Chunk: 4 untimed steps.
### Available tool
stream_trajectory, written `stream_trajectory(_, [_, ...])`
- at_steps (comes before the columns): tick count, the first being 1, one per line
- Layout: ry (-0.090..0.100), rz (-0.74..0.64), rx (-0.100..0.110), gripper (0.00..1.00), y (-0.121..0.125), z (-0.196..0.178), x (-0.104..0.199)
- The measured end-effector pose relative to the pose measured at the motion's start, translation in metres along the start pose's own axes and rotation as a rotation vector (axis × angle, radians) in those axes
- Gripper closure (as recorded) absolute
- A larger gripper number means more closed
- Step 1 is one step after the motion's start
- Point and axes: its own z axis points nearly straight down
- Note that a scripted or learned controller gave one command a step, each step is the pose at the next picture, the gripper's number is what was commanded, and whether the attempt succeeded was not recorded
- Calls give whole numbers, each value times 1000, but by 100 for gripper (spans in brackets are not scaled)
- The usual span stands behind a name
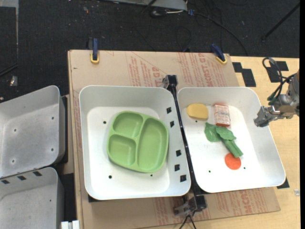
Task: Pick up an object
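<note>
Pincer: I see the gripper (pixel 263 117) at the right edge of the frame, over the right rim of the right bin (pixel 267 171). It is small and grey from here, and I cannot tell its state.
Arm pose: what I get of the arm (pixel 291 95) comes in from the far right, middle height of the frame, with cables looping above it. The wrist points left toward the bin.
Objects relative to pincer: all the loose items lie left of the gripper, in the upper and middle part of the right bin, and apart from it. Nearest is the red-and-white packet (pixel 221 115), roughly level with the gripper. The yellow piece (pixel 198 111) sits just left of the packet. The green leafy toy (pixel 223 138) runs diagonally below them, lower left of the gripper. The orange disc (pixel 233 162) lies at its lower end, touching or nearly so.
Count, right bin: I count four items, one of each: yellow, red-and-white, green, orange.
Count, left bin: one green divided plate (pixel 138 141) with three compartments, at the centre of the left bin (pixel 95 175).
Bins: two on the bench, side by side, meeting at centre frame. Two more white trays (pixel 28 123) sit at the left edge of the frame.
</note>
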Motion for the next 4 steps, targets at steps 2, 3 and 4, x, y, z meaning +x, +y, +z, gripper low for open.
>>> stream_trajectory(2, [3, -4, 5, 100, -23, 1, 90])
stream_trajectory(3, [4, -6, 4, 100, -24, 2, 155])
stream_trajectory(4, [4, -6, 4, 100, -26, 12, 215])
